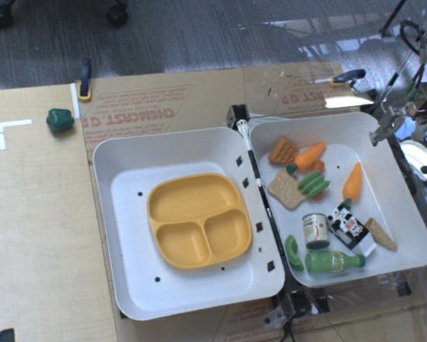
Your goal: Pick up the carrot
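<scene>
Inspecting the right bin (401, 206): green bottle (333, 261) nearest, tin can (315, 229) behind it. The carrot (311, 154) lies farther back, orange, tapered, with a green stub at its left end, beside a waffle (282, 151). My gripper (383, 130) is over the far right rim; I cannot tell how my jaws stand.

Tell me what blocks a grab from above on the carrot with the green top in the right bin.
Nothing lies on top of the carrot. Its green end is crowded, though: a waffle sits beside it and a green vegetable just below.
</scene>
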Motion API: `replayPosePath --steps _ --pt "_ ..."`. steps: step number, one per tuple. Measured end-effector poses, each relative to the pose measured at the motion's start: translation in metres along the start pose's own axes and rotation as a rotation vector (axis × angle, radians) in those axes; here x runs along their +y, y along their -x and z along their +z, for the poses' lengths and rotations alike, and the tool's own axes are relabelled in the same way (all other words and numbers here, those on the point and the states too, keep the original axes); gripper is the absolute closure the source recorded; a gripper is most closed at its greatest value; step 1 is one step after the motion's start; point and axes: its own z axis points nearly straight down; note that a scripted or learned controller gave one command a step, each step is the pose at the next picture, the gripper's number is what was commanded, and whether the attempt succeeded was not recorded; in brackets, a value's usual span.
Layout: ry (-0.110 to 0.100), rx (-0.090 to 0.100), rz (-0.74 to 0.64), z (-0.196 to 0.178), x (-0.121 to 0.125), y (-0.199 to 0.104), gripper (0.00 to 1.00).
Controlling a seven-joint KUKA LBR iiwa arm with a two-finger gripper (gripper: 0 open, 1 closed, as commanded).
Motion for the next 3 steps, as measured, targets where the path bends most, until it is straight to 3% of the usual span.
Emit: replayPosePath --steps 1,2,3 --pt "-0.01 0.016 0.174 0.164 -0.028 0.002 0.0" --pt "-0.004 0.009 0.175 0.154 -0.027 0.005 1.0" --pt "0.002 0.0 0.136 0.117 0.075 -0.078 1.0"
